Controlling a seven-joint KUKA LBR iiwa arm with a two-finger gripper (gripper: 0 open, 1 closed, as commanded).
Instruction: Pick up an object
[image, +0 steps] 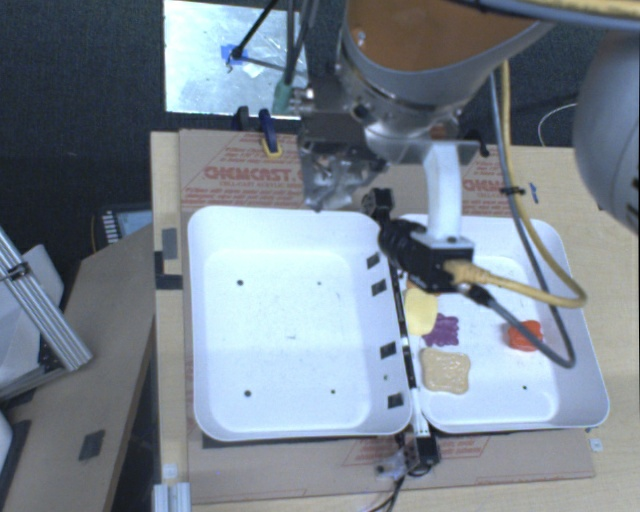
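The gripper (334, 186) hangs over the far rim of the left bin (280, 330), at about 1 o'clock. It is a grey blur, so it is too hard to say if the pincer is wide or narrow. The things to pick up lie in the right bin (585, 400): a yellow piece (420, 308) at 9 o'clock, a purple piece (443, 328) touching it, a tan piece (446, 370) at 7 o'clock and, apart from these, an orange piece (523, 335) at 3 o'clock.
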